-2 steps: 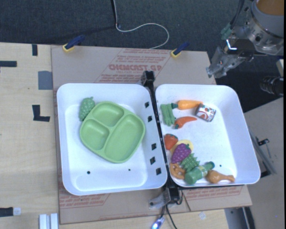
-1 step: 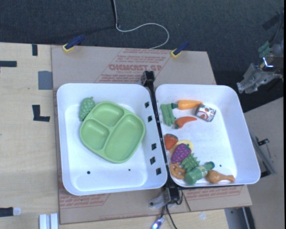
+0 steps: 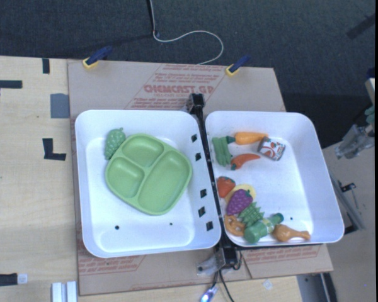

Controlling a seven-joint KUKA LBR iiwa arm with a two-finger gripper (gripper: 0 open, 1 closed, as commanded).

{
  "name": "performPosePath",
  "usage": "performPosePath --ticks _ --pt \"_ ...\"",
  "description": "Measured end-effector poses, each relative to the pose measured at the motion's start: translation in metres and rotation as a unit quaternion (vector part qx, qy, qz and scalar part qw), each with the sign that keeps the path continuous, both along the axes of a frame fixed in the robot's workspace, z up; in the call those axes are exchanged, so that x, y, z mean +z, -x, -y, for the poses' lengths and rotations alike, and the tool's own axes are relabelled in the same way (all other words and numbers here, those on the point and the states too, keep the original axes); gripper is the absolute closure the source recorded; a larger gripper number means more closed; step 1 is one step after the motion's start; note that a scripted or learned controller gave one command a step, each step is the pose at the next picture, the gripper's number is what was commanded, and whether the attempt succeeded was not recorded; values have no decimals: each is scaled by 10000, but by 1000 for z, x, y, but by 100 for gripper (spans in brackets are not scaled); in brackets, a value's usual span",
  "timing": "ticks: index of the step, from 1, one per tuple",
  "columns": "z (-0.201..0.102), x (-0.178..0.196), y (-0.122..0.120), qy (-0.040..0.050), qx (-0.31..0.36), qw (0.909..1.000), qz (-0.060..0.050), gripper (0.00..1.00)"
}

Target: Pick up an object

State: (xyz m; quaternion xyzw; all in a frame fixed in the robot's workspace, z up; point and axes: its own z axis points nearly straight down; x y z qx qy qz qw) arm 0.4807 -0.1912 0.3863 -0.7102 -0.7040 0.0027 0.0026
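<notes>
The right bin holds several toy foods: an orange carrot, a green pod, a small red and white can, a red-orange pepper, a red fruit, purple grapes, a green vegetable and an orange gourd. In the left bin lie a green sectioned plate and a green bumpy toy at the plate's upper left. A grey piece of the arm's end sits at the right edge, outside the right bin and well clear of every toy.
Both bins rest on a cardboard sheet held by clips at its far corners. A black divider strip runs between the bins. The toys crowd the right bin's left half and front edge. A cable loops behind the bench.
</notes>
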Motion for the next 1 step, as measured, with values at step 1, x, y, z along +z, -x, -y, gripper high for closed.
performPosePath --ticks 1 --pt "-7 158 -25 35 62 9999 126 100"
